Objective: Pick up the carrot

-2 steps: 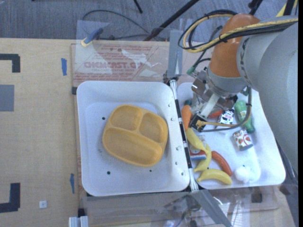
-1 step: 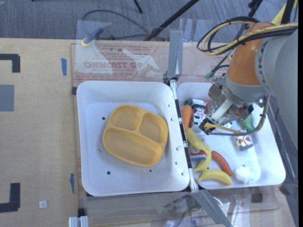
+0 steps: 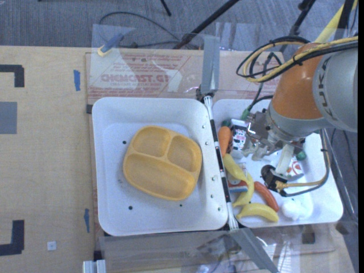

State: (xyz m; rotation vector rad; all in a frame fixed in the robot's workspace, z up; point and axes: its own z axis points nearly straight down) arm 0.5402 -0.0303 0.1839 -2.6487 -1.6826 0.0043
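Observation:
The carrot [image 3: 225, 139] is a short orange piece with a green top. It lies at the far left of the right bin [image 3: 330, 209], close to the wall between the two bins. My gripper [image 3: 255, 147] hangs low over the right bin, just to the right of the carrot, among small packets. The grey arm with its orange band [image 3: 296, 90] hides much of the bin's back half. Nothing is seen held.
A yellow divided plate [image 3: 163, 162] lies in the left bin [image 3: 108, 209]. In front of the carrot are two yellow bananas [image 3: 245, 195], a red-orange pepper-like piece [image 3: 266, 195] and a white lump [image 3: 296, 208]. Cables [image 3: 296, 182] loop under the wrist.

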